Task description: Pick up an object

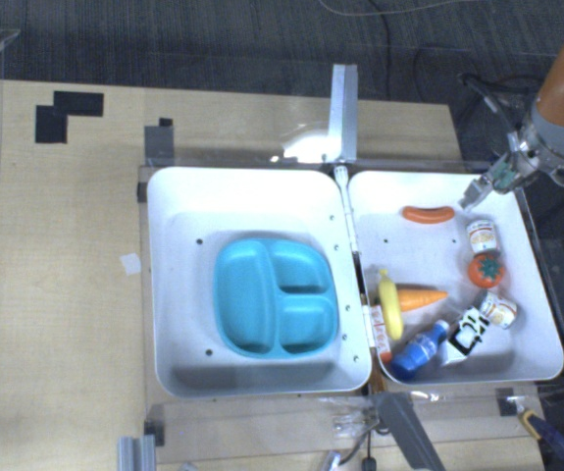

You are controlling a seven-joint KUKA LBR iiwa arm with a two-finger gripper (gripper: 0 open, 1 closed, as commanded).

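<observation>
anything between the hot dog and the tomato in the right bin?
Yes. In the camera view a small white-lidded jar stands between the hot dog and the tomato, close above the tomato, right of the hot dog's end.

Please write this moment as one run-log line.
gripper: over right bin far edge, nothing held | nearest: hot dog | blue divided plate: left bin

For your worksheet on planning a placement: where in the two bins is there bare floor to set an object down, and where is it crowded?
Free: the left bin floor around the blue divided plate, mostly its far and left margins; also the right bin far-left corner, beside the sausage. Crowded: the right bin's near half, where banana, carrot, blue bottle, tomato and jars cluster.
</observation>
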